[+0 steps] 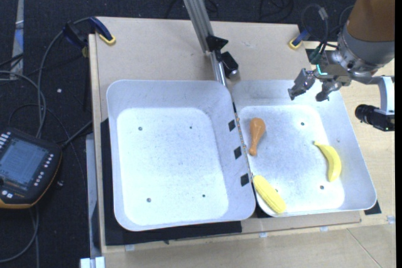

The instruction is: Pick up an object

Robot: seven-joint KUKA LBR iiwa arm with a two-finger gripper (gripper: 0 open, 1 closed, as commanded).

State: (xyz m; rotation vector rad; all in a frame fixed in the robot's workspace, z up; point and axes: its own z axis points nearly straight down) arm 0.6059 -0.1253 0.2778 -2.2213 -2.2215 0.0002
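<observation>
The end effector [311,87] hangs over the far edge of the right bin [295,115], its two dark fingers spread apart with nothing between them. Three toy foods lie in that bin: an orange chicken drumstick [256,134] near the left wall, a banana [330,160] toward the right side (curved, well apart from the drumstick), and a yellow corn cob [269,194] at the near left corner against the rim. The left bin [125,97] sits just beside it on the bench [157,50].
</observation>
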